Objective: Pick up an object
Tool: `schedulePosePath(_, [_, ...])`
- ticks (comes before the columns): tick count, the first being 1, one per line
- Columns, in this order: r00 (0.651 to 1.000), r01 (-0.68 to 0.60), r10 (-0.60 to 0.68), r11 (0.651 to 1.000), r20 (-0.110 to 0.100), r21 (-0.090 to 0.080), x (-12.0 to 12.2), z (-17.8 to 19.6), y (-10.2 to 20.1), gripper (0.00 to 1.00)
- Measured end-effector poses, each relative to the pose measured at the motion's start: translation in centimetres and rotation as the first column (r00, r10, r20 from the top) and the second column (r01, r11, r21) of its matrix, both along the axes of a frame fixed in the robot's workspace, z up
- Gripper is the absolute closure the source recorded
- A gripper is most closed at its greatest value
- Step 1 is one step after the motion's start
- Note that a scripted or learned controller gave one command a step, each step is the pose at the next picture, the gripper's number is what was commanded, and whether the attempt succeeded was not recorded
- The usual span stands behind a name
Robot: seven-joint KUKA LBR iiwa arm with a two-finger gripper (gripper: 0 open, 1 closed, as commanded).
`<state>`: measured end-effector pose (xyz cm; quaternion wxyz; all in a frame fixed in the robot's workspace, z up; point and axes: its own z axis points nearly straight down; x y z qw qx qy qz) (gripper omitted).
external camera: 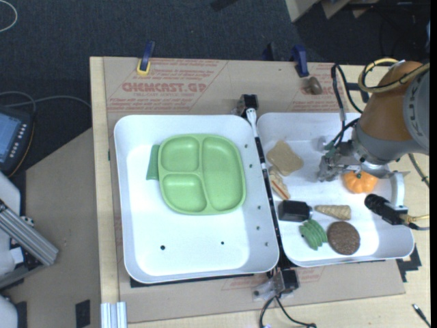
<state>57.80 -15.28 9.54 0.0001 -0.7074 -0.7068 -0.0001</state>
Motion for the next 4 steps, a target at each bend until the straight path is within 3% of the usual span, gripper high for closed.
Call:
schedulePosePath(1, [1.0,-0.002,0.002,1.0,0.006,-0.002,-0.5,6.1,0.4,1.0])
schedulePosePath(3, [1.0,-0.002,0.002,1.0,0.005,-0.002,0.1,13.1,0.2,1.0])
schedulePosePath(4, [1.0,-0.006,0.006,1.0,-0.004,0.003,-2.9,12.5,5.5,1.0])
